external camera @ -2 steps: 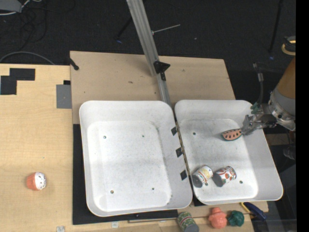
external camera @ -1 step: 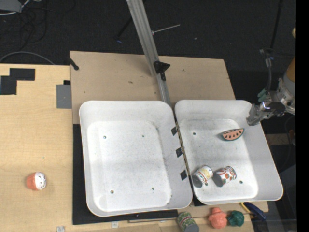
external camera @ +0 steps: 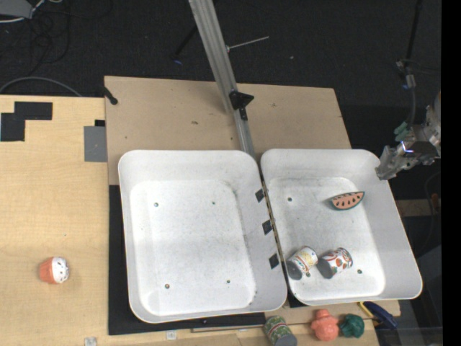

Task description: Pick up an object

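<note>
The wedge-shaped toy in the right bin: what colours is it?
Orange-red with a dark rind edge, like a watermelon slice; camera view.

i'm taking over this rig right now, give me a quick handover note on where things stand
Hand: at the right bin's upper right rim, holding nothing; I cannot tell its finger state.
In the right bin: watermelon slice toy upper right, two small cans side by side near the front.
Left bin: nothing to pick there.
Done: nothing picked yet.
Left: descend on one object, grasp, lift. The watermelon slice is nearest the hand.
</note>
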### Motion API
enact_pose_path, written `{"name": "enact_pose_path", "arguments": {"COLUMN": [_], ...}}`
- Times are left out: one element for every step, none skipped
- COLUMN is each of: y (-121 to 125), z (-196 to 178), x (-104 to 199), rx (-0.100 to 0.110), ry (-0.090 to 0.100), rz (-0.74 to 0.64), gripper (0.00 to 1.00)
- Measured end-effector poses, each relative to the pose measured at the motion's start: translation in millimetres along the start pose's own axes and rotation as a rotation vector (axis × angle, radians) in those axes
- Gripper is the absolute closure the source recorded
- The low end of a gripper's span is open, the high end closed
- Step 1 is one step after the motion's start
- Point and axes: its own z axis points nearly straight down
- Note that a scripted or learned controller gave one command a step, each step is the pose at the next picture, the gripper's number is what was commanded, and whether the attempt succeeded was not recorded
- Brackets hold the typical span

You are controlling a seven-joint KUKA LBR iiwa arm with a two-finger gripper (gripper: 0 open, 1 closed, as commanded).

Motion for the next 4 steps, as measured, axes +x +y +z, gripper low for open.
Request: {"name": "enact_pose_path", "arguments": {"y": [0,-4,-4,8], "z": [0,12,26,29], "x": [54,110,168,212], "rx": [0.005,0.007,0.007,0.005], "ry": [0.003,0.003,0.003,0.002], "rz": [-0.003,-0.003,-0.003,-0.002], "gripper": [1.00,1.00,1.00,1.00]}}
